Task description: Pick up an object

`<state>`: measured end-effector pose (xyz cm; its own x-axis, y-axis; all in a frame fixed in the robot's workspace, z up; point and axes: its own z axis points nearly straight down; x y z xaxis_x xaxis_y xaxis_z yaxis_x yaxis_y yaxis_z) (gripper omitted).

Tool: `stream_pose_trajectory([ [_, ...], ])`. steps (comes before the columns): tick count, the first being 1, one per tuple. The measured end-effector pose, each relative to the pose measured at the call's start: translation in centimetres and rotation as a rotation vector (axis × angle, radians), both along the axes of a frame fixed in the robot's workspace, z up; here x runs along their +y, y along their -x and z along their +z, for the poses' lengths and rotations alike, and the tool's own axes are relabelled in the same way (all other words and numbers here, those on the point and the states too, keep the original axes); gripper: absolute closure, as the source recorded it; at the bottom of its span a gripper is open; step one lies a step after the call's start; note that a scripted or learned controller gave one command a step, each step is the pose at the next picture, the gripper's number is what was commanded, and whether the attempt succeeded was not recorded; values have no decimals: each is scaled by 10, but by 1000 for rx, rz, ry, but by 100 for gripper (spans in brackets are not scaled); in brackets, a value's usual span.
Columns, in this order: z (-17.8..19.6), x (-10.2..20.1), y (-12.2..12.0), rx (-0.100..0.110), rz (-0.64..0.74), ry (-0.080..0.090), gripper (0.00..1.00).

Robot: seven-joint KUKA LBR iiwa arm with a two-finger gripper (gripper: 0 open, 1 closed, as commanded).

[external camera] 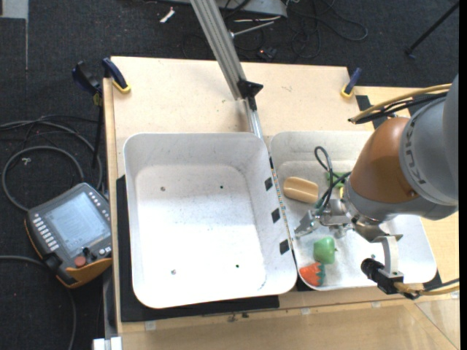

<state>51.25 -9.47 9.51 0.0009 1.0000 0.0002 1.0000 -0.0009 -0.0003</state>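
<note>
Tan wood surface (pixel 190 93) carries two white bins. In right white bin (pixel 417 257) we see small green round toy (pixel 325 250), just under metal hand (pixel 328 223). Hand's grip: we cannot tell. Toy looks light, maybe squishy; we would pinch its middle.

From my feed the arm (pixel 408 170) runs off the frame at three o'clock, and its bulk covers much of the right bin (pixel 292 146) — whatever lies under it I can't see. The gripper (pixel 321 221) is a cluttered metal blur; its tips I can't make out. At six o'clock the orange object (pixel 311 273) is too small to identify.
</note>
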Motion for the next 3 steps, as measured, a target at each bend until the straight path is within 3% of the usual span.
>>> stream_pose_trajectory([
  [1,11,0,-1,-2,0,0,100],
  [3,113,-8,11,-6,3,2,100],
])
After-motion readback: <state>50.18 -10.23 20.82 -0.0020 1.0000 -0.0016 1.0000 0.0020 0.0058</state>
